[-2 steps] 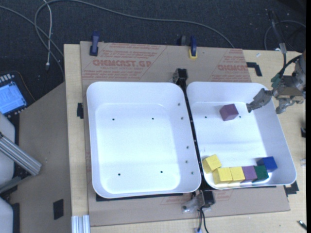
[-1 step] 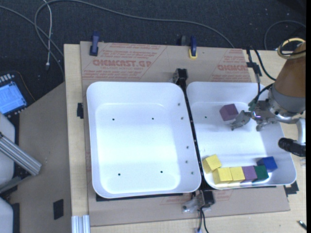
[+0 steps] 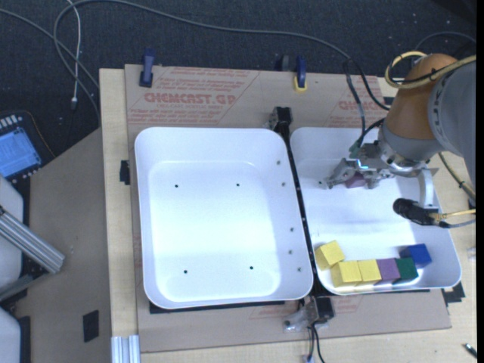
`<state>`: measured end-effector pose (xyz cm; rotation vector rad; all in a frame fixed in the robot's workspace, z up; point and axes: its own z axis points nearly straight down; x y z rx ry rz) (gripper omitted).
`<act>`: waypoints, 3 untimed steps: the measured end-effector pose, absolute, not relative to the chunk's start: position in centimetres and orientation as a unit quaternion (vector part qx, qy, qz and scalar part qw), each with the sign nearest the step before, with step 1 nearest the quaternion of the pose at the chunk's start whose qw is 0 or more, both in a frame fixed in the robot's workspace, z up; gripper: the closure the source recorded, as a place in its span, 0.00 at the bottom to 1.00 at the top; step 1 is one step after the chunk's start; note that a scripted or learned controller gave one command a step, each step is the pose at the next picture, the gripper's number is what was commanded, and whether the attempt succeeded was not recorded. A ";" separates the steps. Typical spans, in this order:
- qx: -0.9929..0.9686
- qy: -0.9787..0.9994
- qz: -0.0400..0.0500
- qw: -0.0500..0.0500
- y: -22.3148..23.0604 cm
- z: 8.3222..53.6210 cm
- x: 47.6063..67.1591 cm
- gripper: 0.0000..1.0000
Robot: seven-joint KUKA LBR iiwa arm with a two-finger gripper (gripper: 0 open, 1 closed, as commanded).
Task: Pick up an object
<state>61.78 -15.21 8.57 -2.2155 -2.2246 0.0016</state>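
Several small blocks lie in a row along the near edge of the right bin (image 3: 333, 218): a yellow block (image 3: 329, 254) tilted at the left, two more yellow blocks (image 3: 358, 271), a purple block (image 3: 388, 268), a green block (image 3: 407, 268) and a blue block (image 3: 417, 255). My gripper (image 3: 344, 177) hangs over the far part of the right bin, well apart from the blocks, its fingers pointing left. I see nothing between the fingers.
The left bin (image 3: 219, 218) stands beside the right one on a cardboard-covered bench. A black clamp (image 3: 281, 118) sits between the bins at the far side. Blue clips (image 3: 147, 66) hold the board's far edge. Cables trail from the arm (image 3: 423, 112) at right.
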 end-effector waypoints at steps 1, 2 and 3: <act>-0.707 -0.707 0.000 0.000 -15.5 8.8 61.8 0.00; -0.727 -0.687 -0.001 0.000 -9.9 8.8 65.6 0.00; -0.728 -0.686 -0.001 -0.001 -10.2 9.9 65.5 1.00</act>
